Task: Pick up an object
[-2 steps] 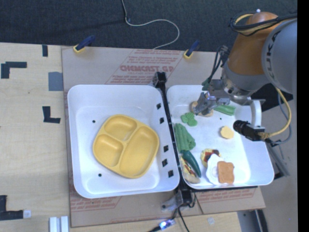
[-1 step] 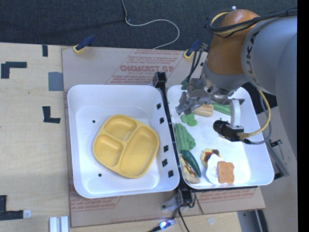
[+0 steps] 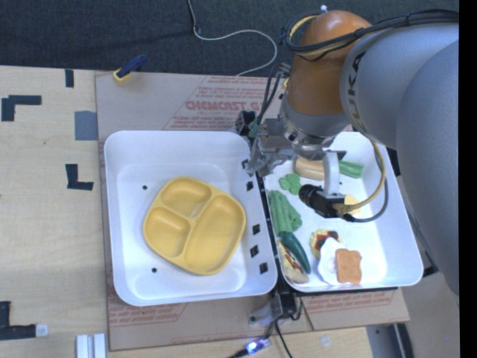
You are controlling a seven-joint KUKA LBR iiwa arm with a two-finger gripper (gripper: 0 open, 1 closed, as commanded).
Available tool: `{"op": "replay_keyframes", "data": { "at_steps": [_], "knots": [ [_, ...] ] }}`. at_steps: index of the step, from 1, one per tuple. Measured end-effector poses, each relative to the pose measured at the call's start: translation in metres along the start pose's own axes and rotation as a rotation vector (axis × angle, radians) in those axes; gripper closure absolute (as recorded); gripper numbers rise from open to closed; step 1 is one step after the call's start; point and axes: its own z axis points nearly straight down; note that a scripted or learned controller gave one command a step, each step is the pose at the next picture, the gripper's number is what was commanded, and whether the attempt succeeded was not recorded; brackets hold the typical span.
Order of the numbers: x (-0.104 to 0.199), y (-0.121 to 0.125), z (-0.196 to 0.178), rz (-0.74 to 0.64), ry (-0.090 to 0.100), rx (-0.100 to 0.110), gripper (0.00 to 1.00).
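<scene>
My gripper [image 3: 296, 154] hangs low over the upper left part of the right bin [image 3: 408, 233], mostly covered by the grey wrist and its orange band. Directly around it lie a beige roll-shaped piece [image 3: 308, 168], a small green piece [image 3: 289, 181] and a green stalk [image 3: 351, 169]. Below them a ribbed green vegetable [image 3: 286, 211] runs along the bin's left wall. A dark green pod [image 3: 297, 253], a brown toast slice [image 3: 348, 265] and a white round piece [image 3: 328, 264] sit at the bin's near end.
The left bin [image 3: 113, 200] holds a yellow divided plate [image 3: 195, 224]. A black connector with a yellow cable [image 3: 322, 200] dangles from the wrist over the right bin. The bins meet at a shared wall [image 3: 262, 222]. The arm's bulk covers the right bin's far side.
</scene>
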Motion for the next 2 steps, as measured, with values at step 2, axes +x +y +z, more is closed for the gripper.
{"op": "replay_keyframes", "data": {
  "at_steps": [2],
  "knots": [
    [0.032,-0.008,0.008,0.005,-0.002,-0.001,1.0]
  ]
}}
